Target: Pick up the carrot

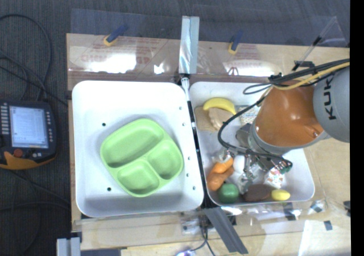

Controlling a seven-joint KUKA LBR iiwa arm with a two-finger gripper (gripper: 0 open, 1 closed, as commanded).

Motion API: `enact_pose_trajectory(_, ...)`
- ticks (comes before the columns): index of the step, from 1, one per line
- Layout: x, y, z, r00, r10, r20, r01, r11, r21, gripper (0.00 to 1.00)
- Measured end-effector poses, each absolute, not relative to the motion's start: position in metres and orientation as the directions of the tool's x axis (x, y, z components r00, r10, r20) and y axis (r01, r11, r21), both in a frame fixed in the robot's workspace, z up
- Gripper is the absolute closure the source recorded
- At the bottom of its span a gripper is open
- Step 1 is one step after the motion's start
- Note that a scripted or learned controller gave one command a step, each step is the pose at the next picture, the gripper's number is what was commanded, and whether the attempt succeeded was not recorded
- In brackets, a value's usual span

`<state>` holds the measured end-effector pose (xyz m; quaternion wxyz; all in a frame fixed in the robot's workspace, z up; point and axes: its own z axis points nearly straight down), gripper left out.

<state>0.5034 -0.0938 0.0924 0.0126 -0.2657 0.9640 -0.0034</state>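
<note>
The orange carrot (218, 174) lies in the right bin (307, 192), near its left wall and towards the front. My gripper (245, 167) hangs low over the bin's front middle, just right of the carrot's upper end, under the orange wrist band (287, 115). The arm covers much of the bin's right half. Nothing is visibly held.
Around the carrot lie a green lime (229, 193), a brown piece (257, 193), a yellow lemon (280, 195) and a white and red item (275, 178). A banana (219, 104) and a beige piece (216, 117) sit at the back. A green divided plate (142, 157) lies in the left bin (91, 107).
</note>
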Motion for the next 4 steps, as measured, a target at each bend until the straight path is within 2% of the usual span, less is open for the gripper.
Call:
enact_pose_trajectory(1, 0.503, -0.094, 0.092, -0.859, -0.512, -0.022, -0.512, 0.859, -0.013, 0.0)
enact_pose_trajectory(2, 0.501, -0.026, 0.186, -0.721, -0.693, -0.007, -0.693, 0.721, -0.003, 0.0)
enact_pose_trajectory(3, 0.489, -0.038, 0.184, -0.51, -0.86, -0.002, -0.86, 0.51, 0.001, 0.0)
enact_pose_trajectory(4, 0.489, -0.104, 0.093, -0.216, -0.976, -0.005, -0.976, 0.216, -0.012, 0.0)
